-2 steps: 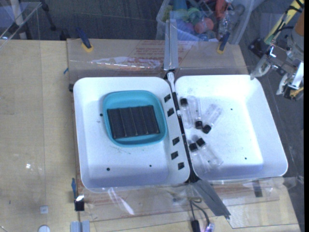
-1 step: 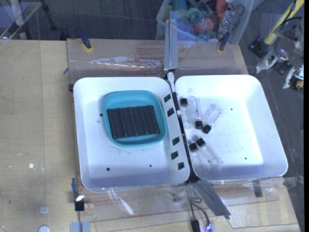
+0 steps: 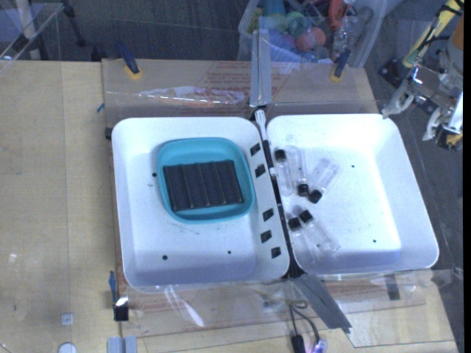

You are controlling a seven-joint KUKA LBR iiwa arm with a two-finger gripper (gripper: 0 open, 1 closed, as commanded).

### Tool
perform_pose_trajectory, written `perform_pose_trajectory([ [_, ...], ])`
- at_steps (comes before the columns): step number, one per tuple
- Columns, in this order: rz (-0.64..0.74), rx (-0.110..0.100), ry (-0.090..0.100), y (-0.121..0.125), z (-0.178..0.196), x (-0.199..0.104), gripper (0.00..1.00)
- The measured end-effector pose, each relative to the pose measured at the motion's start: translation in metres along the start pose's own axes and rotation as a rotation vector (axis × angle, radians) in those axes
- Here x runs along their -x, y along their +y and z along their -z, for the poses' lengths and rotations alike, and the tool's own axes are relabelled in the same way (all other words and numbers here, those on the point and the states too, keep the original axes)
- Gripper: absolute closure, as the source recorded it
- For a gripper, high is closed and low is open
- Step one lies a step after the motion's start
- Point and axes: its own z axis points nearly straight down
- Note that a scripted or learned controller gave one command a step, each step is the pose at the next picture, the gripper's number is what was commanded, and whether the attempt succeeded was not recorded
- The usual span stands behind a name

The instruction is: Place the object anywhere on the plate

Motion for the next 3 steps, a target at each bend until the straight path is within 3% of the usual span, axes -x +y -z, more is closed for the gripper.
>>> perform_pose_trajectory([
  [1,0.005,0.006,0.001,0.002,0.02,0.001,0.0],
  [2,-0.045,0.0,0.001,-0.001,-0.001,0.0,0.0],
  [3,-0.113,0.005,0.001,0.002,0.016,0.004,0.0],
])
